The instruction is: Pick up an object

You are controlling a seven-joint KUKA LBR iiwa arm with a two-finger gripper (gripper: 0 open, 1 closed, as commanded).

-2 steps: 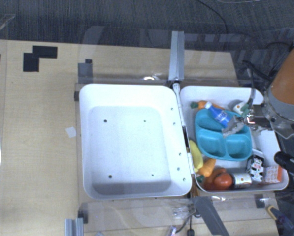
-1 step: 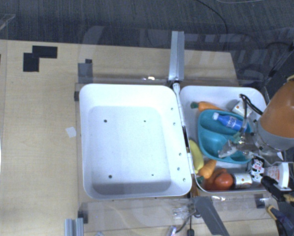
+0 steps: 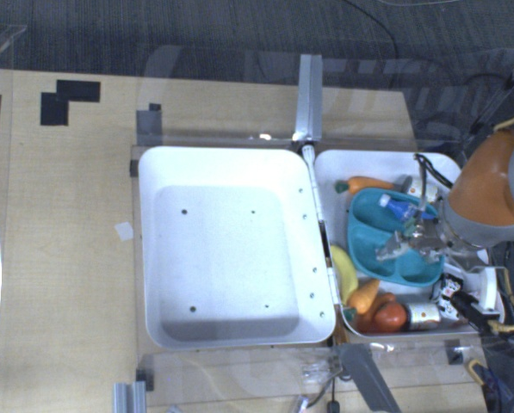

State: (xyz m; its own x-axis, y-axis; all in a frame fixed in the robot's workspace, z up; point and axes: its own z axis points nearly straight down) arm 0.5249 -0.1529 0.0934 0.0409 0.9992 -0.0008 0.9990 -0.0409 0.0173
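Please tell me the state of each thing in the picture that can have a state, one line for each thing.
gripper: low over the teal bowl, in the right bin; whether it grips cannot be told.
teal bowl: upright, lying among the fruit.
banana: lying flat along the bin's left wall.
red fruit: resting at the bin's near edge, beside the orange fruit.
left bin: sitting flat beside the right bin.

You can't tell how the gripper (image 3: 400, 243) stands over the teal bowl (image 3: 386, 235); it blurs into metal glare. The arm (image 3: 491, 192) is cut off by the frame's right side and covers much of the right bin (image 3: 330, 175). The banana (image 3: 346, 272) (a yellow sliver) and the orange carrot (image 3: 370, 182) are partly hidden by the bowl. The small object (image 3: 425, 316) beside the tomato (image 3: 389, 316) is too small to name.
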